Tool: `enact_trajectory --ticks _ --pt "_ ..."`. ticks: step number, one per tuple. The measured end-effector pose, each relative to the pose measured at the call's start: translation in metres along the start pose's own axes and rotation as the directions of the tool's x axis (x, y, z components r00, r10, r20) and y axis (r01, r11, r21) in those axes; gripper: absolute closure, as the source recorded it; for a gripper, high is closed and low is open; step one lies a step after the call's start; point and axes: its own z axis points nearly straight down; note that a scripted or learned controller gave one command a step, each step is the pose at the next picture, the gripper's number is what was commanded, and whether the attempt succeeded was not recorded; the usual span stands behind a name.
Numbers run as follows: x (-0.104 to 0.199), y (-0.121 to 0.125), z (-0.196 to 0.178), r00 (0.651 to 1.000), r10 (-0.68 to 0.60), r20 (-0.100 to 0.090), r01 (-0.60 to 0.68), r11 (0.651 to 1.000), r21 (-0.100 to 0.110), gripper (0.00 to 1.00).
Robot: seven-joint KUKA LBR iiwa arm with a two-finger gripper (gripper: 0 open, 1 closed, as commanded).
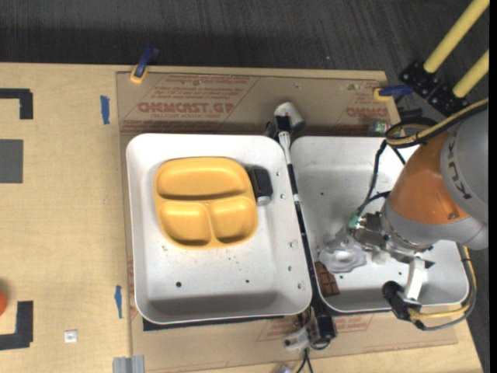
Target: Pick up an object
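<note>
A yellow divided tray (206, 200) lies in the left bin (155, 286), towards its back. A small dark grey object (261, 184) rests against the tray's right edge. In the right bin (326, 162), my gripper (342, 253) is low over the floor near the front left corner, below the orange wrist band (423, 193). A small brown object (327, 280) lies just in front of the gripper, by the bin's front left wall. The gripper's tip is a pale blur against the white floor, and I see nothing held in it.
The two bins meet at a raised rim (295, 208) with a cable along it. Black cables (388, 142) loop from the arm over the right bin's back. Yellow poles (458, 29) stand at the back right. Cardboard (233, 99) lies under the bins.
</note>
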Motion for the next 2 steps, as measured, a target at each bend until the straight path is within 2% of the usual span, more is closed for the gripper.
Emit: enact_trajectory --ticks 1,2 --pt "0.002 0.014 0.0 0.963 -0.27 0.003 0.27 0.963 -0.002 0.0" --pt "0.004 0.015 -0.01 0.963 -0.27 0.001 0.27 0.963 -0.004 1.0"
